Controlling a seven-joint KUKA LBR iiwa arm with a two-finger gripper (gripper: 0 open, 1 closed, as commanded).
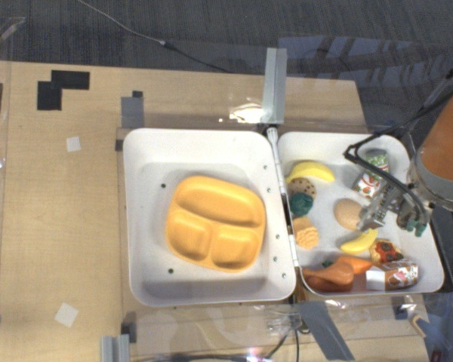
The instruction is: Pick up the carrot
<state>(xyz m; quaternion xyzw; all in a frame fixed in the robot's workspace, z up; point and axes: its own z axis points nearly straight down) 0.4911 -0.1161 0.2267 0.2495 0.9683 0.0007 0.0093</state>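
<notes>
The carrot (352, 264) lies at the lower edge of the right bin (435, 277), toward the lower right of the frame, its orange body angled and pressed against a brown drumstick-like piece (329, 277) on its left. A banana (360, 240) sits just above it and a small can (391, 277) just to its right, so it is hemmed in on three sides. The gripper (386, 210) hangs over the middle right of the same bin, above the banana and beside a beige egg-like item (348, 214); whether it is spread or closed cannot be told at this angle, and nothing is seen in its hold. The carrot looks like a light, stiff plastic toy with a smooth, tapering skin, so it will likely slip if pinched near the thin tip. The thicker middle, gripped across its width, seems the safest place, though the neighbours leave little room. In the left bin (136, 202) rests a yellow tray (214, 222).
</notes>
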